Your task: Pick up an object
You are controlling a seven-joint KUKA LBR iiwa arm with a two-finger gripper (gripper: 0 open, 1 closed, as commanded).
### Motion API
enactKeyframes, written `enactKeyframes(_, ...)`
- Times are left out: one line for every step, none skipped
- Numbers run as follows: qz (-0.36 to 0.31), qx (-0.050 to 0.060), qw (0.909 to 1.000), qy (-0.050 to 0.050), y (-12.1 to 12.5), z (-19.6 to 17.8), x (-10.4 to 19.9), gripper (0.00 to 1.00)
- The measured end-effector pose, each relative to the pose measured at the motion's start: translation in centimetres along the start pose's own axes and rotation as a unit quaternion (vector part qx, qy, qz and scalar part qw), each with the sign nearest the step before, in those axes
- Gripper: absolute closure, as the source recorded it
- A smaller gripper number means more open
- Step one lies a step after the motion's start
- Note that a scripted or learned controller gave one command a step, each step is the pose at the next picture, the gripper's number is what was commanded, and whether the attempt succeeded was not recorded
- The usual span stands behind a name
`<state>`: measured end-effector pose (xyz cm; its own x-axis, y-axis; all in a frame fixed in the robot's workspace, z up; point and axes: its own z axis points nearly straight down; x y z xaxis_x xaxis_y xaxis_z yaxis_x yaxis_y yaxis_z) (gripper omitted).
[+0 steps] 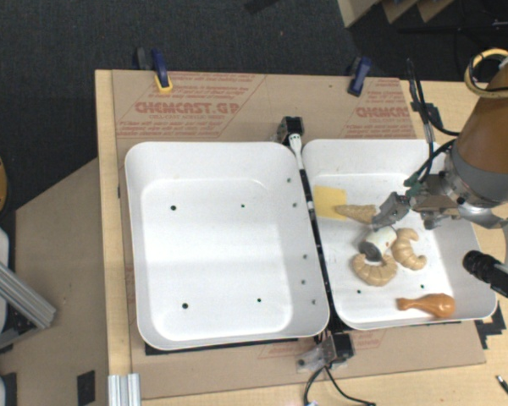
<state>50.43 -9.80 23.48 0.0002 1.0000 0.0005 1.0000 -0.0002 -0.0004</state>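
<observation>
The right bin (364,166) holds several toy foods. A pale yellow slab (326,200) lies near its left wall, with a tan cone-shaped piece (354,213) just to its right. Two croissants sit lower down, one (374,270) curled towards the front and another (410,250) beside it. A small white and dark piece (374,248) rests between them. An orange drumstick (427,304) lies at the front right. My gripper (388,213) reaches in from the right, low over the cone's right end and just above the croissants. Nothing visibly hangs from it.
The left bin (134,169) sits beside the right one, with a black divider clip (289,129) at the back between them. Both rest on a brown board (195,100) held by blue clamps. The arm's grey and orange body (491,150) covers the right bin's far right corner.
</observation>
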Motion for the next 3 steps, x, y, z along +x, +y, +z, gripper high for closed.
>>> enactKeyframes(0.001,0.006,1.0,0.001,3.1,12.4,-2.2,0.0)
enactKeyframes(0.001,-0.003,1.0,-0.001,3.5,10.5,-2.2,1.0)
enactKeyframes(-0.004,-0.011,0.9999,0.0,6.5,-17.5,6.3,1.0)
